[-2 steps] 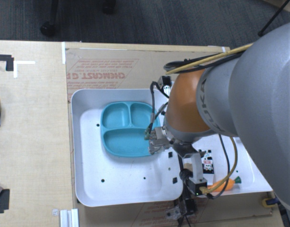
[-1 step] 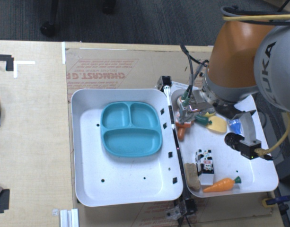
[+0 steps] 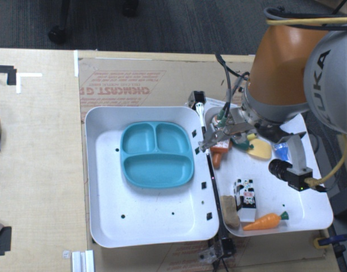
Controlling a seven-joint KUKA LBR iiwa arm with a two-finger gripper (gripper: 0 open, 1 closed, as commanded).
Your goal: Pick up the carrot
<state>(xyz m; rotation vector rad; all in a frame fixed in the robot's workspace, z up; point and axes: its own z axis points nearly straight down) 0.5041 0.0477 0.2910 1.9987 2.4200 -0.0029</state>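
The carrot [image 3: 264,221] is seen at five o'clock in the right bin [image 3: 323,208]; the end effector [image 3: 214,143], its opening unreadable, should be centred across it.

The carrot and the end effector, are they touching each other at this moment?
Apart. The camera view shows the carrot lying near the front edge of the right bin, while the end effector is far from it, near the divide between the bins.

You can read two things. Red print on the cardboard sheet [image 3: 133,84], along the far edge of the left bin [image 3: 99,220], appears upside down and mirrored; the words stay unclear. White letters "UKA" stand on the grey arm [image 3: 326,78] at the right edge.
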